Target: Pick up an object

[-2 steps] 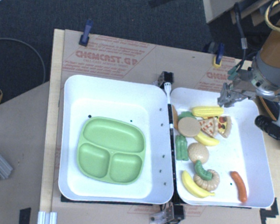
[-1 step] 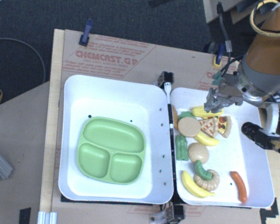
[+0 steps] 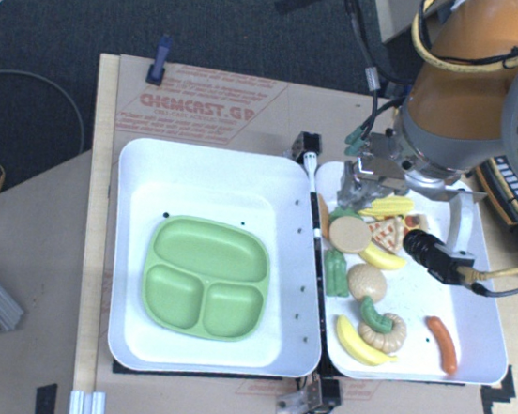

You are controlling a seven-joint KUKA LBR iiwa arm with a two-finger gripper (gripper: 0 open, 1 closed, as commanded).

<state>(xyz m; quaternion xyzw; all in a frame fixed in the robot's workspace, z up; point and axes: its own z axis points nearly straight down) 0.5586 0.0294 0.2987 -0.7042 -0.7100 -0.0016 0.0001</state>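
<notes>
My gripper [image 3: 368, 184] hangs low over the far left part of the right bin [image 3: 485, 326], under the arm's orange wrist. Just below it lie a yellow corn cob [image 3: 393, 208], a round tan bun [image 3: 348, 233] and a pizza slice [image 3: 386, 232]. Nearer the front of the same bin are a small banana [image 3: 383, 257], a green cucumber [image 3: 335, 271], a tan ball [image 3: 366, 283], a beige ring with a green piece on it [image 3: 385, 330], a second banana [image 3: 359, 342] and a red sausage [image 3: 442, 344]. I see nothing lifted off the bin floor.
The left bin [image 3: 137, 195] holds a green three-compartment tray [image 3: 207, 280]. A black cable fitting [image 3: 428, 253] from the arm hangs over the right bin's middle. A black divider strip [image 3: 316, 228] runs between the bins. Brown cardboard [image 3: 197, 103] lies behind them.
</notes>
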